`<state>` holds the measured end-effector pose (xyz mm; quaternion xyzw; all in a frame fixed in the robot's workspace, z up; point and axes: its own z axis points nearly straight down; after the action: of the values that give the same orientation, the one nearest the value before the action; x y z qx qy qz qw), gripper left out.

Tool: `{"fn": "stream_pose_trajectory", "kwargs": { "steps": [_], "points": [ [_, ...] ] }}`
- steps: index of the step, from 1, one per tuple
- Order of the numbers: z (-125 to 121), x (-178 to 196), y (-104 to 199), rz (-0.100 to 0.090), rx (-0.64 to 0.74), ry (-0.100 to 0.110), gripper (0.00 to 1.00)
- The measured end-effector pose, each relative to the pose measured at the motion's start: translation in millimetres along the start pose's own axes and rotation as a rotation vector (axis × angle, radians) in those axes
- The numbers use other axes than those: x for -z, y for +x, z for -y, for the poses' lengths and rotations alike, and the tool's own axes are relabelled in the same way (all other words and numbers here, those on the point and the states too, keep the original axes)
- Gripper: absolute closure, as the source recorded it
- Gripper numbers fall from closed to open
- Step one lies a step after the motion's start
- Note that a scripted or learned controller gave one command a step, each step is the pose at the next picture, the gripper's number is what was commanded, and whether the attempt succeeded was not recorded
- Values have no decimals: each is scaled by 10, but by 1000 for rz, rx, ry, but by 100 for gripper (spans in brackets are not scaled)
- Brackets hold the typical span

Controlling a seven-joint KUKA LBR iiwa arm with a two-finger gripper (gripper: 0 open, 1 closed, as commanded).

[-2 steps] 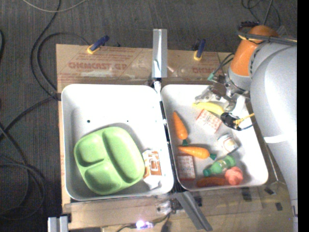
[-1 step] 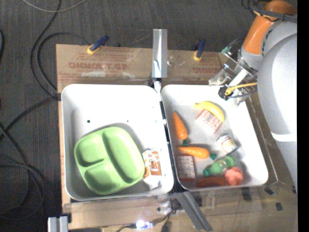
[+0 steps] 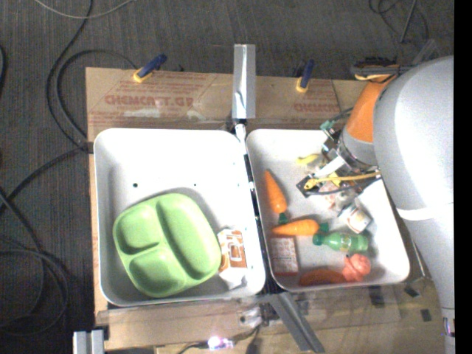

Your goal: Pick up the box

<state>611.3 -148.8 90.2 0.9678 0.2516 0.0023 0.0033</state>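
A small white and orange box (image 3: 233, 248) lies in the left bin's front right corner, against the green plate (image 3: 167, 244). A flat reddish-brown box (image 3: 283, 255) lies at the front of the right bin (image 3: 259, 198). My gripper (image 3: 330, 184) hangs over the right bin's far right part, well behind the reddish-brown box and right of the upright carrot (image 3: 274, 192). Nothing shows held in it.
In the right bin lie a second carrot (image 3: 296, 228), a green bottle (image 3: 342, 240), red items (image 3: 339, 273) along the front and a small white container (image 3: 358, 218). The big grey arm (image 3: 424, 168) covers the bin's right side. The left bin (image 3: 147, 157) holds the green divided plate.
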Motion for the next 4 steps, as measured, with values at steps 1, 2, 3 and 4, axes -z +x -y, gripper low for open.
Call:
{"fn": "stream_pose_trajectory", "kwargs": {
  "steps": [1, 2, 3, 4],
  "points": [
    [-35, 578, -18, 7, 11, 9, 0],
    [-564, 809, 124, 8, -82, 7, 0],
    [-294, 7, -432, -3, -284, -2, 0],
    [-733, 1030, -228, 9, -304, 6, 0]
  ]
}}
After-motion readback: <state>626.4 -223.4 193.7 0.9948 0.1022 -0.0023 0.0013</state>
